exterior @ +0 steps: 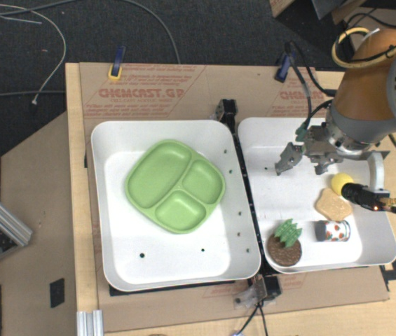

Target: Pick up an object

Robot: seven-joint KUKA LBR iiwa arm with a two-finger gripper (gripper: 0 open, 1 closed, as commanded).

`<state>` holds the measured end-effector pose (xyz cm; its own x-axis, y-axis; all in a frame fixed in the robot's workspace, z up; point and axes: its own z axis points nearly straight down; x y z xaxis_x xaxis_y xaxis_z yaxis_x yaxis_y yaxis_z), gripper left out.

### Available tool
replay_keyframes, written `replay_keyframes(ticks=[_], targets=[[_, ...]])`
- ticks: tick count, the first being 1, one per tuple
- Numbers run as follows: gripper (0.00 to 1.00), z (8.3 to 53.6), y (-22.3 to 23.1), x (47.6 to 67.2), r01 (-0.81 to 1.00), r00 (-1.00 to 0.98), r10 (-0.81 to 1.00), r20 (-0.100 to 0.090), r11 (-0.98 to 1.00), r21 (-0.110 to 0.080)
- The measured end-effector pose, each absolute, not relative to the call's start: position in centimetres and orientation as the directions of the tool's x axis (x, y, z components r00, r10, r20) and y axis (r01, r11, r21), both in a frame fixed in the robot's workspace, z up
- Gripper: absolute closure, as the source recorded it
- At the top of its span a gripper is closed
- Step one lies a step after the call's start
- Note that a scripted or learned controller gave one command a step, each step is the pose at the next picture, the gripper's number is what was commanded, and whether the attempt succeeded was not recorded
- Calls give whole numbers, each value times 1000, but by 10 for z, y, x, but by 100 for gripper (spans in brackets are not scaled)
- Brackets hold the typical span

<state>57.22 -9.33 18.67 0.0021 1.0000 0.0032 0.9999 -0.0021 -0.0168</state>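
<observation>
Two shallow white bins sit side by side on a cardboard-covered bench, seen from above at a slant. The left bin (113,257) fills the middle of the frame and holds a green divided plate (175,185), lying flat, slightly turned. The right bin (268,142) is at right of centre.

My arm (369,75) comes in from the upper right, grey with an orange band. My claw (303,156) hangs over the upper middle of the right bin; one dark finger (287,161) points down and left over bare white floor. Nothing sits between my fingers, and from this angle I cannot tell how wide they stand.

The things I could pick lie along the lower right of that bin: a yellow ball (340,183) just below my wrist, a tan sponge-like piece (332,205) touching it, a small red and white cup (334,231) on its side below that, and a potted plant toy (285,243) near the bin's bottom rim.

To do this well, I judge I should move down and right, centre over one item, and straddle it before closing. The ball and tan piece crowd each other; the plant stands more apart and looks the easier choice.
</observation>
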Motion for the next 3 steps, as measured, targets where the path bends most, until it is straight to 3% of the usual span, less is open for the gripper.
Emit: replay_keyframes(ticks=[1, 3], targets=[[0, 195, -93, 575, 1000, 0, 1000, 2, 0, -2], [0, 82, -99, 576, 1000, 1, 1000, 2, -1, -5]])
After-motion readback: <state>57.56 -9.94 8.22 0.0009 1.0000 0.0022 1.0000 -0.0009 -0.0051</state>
